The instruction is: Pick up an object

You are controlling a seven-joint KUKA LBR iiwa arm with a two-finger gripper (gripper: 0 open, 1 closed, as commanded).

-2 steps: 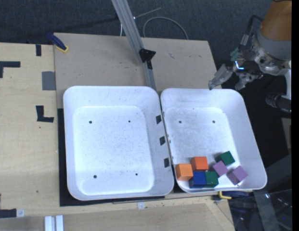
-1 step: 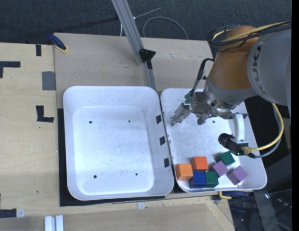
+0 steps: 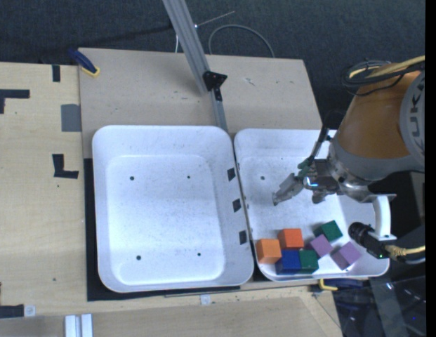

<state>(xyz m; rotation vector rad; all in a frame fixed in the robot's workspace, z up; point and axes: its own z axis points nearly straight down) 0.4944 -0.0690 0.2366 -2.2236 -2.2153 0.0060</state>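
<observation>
Over the right bin (image 3: 274, 142) hangs the gripper (image 3: 282, 195), reaching in from the right on the grey arm (image 3: 375, 135) with its orange band. It sits above the bin's bare middle floor, its dark fingers pointing down and to the left; whether they are spread or pressed together I cannot tell, and no block shows between them. All the blocks lie apart from it, bunched along the bin's near edge. An orange block (image 3: 268, 249) is furthest left, with a second orange block (image 3: 292, 238) just beside it, a little further back. A blue block (image 3: 289, 260) touches a green block (image 3: 308, 260) at the very front. To their right is a purple block (image 3: 321, 244), then a darker green block (image 3: 331, 230) behind it, and another purple block (image 3: 345, 255) nearest the bin's right corner. The left bin (image 3: 105, 146) adjoins the right one on the bench (image 3: 267, 90).
</observation>
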